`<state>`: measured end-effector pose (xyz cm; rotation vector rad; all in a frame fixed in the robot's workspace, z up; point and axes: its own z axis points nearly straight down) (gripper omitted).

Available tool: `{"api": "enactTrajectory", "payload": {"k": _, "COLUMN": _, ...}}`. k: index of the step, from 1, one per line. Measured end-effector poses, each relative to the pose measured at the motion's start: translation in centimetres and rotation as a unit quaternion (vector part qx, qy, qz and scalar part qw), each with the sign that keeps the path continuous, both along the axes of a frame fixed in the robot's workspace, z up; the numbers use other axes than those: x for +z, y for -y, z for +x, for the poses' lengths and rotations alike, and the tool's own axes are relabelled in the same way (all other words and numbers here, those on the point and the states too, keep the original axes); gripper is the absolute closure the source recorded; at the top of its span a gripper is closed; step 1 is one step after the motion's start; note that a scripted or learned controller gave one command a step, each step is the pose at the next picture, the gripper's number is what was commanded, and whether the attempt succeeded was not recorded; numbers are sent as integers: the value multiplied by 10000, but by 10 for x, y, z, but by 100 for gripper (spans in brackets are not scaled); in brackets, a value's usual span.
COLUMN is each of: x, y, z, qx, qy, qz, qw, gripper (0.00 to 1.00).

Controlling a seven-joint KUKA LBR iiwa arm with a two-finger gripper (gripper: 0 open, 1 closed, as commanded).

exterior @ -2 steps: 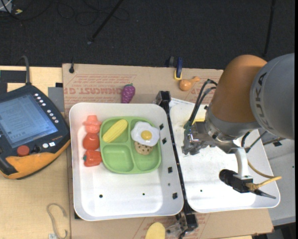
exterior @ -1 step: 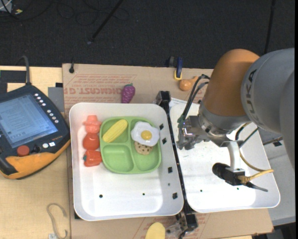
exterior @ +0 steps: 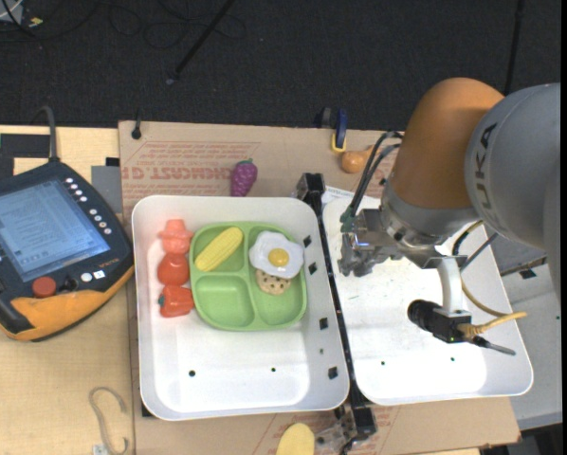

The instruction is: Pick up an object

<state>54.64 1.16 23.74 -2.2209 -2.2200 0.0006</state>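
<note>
Camera view: end effector low over right bin, by its left wall; open or closed, cannot tell. Pick candidates are in left bin: toy corn and fried egg on green plate. Probably light, rigid, slick; grip corn mid-body. Arm lettering partly hidden.

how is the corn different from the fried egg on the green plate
The corn is all yellow and elongated, lying at a slant; the fried egg is white with a yellow yolk, flat and roundish. The corn sits in the upper-left compartment, the fried egg in the upper-right, beside a cookie. Both rest on the green plate.
</note>
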Motion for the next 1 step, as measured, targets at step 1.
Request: {"api": "enactTrajectory", "payload": {"k": 1, "x": -6, "y": 8, "z": -3, "qx": -3, "qy": -14, "qz": -6, "qw": 10000, "gripper": 100}}
